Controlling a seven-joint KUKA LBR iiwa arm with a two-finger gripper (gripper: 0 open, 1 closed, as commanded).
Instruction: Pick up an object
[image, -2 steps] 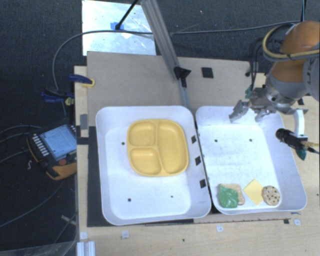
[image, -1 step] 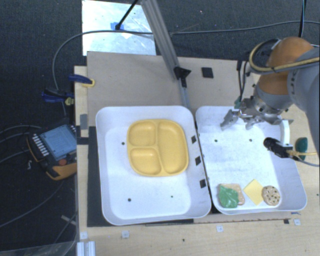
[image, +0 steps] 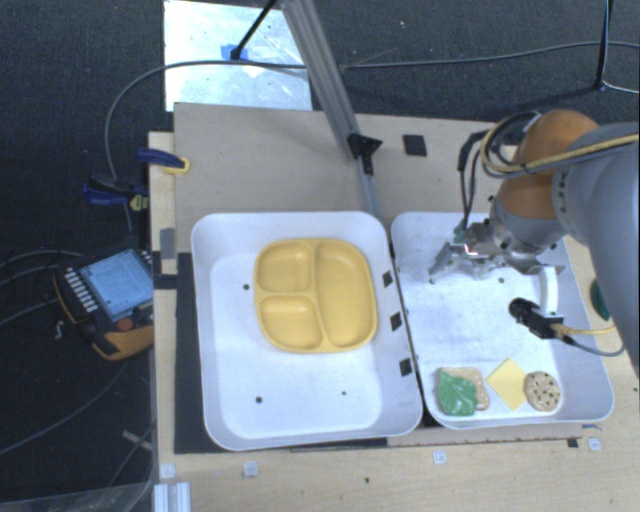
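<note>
In the right bin (image: 440, 330), three small food items lie along the front edge: a green leafy piece on toast (image: 459, 391), a yellow cheese slice (image: 507, 384) and a round cookie (image: 542, 391). My gripper (image: 468, 268) hangs over the far part of the same bin, well behind these items. It is open, its fingers spread apart with nothing between them. The grey arm reaches in from the right.
The left bin (image: 230, 390) holds a yellow divided plate (image: 315, 295) in its far half. A dark divider with small tabs (image: 397, 320) separates the two bins. A slanted metal pole (image: 335, 90) rises behind the bins. A handheld controller (image: 110, 295) lies off the bench at left.
</note>
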